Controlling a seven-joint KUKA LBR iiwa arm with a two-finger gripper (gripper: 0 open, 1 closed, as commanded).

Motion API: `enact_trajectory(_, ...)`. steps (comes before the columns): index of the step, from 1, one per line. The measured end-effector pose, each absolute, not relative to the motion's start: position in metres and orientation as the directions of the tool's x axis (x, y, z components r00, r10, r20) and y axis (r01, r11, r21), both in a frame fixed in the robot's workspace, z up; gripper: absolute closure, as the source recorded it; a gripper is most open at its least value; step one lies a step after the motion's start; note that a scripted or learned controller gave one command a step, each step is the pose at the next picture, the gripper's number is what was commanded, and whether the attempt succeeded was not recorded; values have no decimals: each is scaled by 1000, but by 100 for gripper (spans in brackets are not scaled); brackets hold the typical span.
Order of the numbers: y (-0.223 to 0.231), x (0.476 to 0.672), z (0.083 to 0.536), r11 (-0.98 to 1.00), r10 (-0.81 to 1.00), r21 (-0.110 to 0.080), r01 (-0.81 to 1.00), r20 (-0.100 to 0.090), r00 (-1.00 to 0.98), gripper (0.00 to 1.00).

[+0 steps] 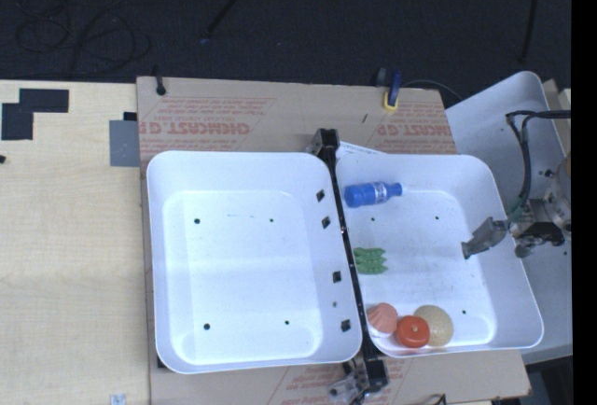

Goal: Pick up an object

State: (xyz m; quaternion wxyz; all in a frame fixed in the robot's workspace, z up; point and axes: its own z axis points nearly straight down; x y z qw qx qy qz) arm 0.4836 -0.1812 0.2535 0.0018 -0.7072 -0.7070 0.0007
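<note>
The right bin (508,319) holds a blue bottle (373,193) lying on its side near the back left. A small green object (369,260) lies at its left wall. A pink piece (381,316), a red round object (412,331) and a tan round object (436,324) cluster in the front left corner. My gripper (508,242) hangs over the bin's right edge, well right of all these objects. Its fingers stand apart with nothing between them, so it is open.
The left bin (163,207) lies beside the right one, with a black divider strip (340,244) between them. Both rest on a cardboard sheet (233,118). A white arm base (504,118) with cables stands at the right.
</note>
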Motion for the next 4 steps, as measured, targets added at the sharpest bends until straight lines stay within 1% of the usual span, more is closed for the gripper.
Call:
enact_trajectory(1,-182,484,263,1,1000,-5,1000,2,-1,100)
enact_trajectory(2,-215,474,246,-2,1000,-5,1000,1,2,100)
enact_trajectory(3,-214,475,257,-1,1000,-4,1000,2,1,100)
enact_trajectory(4,-214,477,347,1,1000,8,1000,-4,-1,100)
